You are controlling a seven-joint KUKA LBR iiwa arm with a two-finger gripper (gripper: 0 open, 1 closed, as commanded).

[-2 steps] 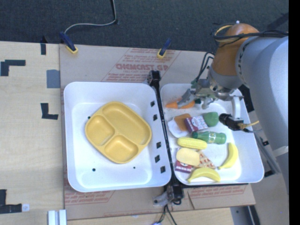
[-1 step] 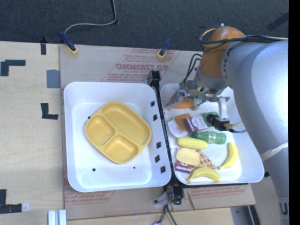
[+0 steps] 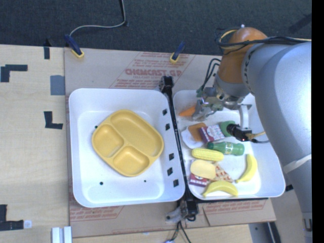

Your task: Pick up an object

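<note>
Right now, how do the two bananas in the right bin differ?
The banana near the bin's right wall stands nearly upright in the view, curving along that wall; the banana at the front lies crosswise, arched. The right-wall banana sits beside the green bottle; the front banana lies just below the pizza slice. The front one looks thicker. Both are yellow, curved, and lie in the right bin.

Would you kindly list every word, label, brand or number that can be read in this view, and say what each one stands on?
"CHEMCAST GP", red print on the brown board under the two bins; the smaller red line beneath it is too blurred to read.
Red print on that board's front edge, below the left bin: too small to read.
Label on the green bottle: too small to read.
Wrapper on the small packet: blurred, unreadable.
</note>
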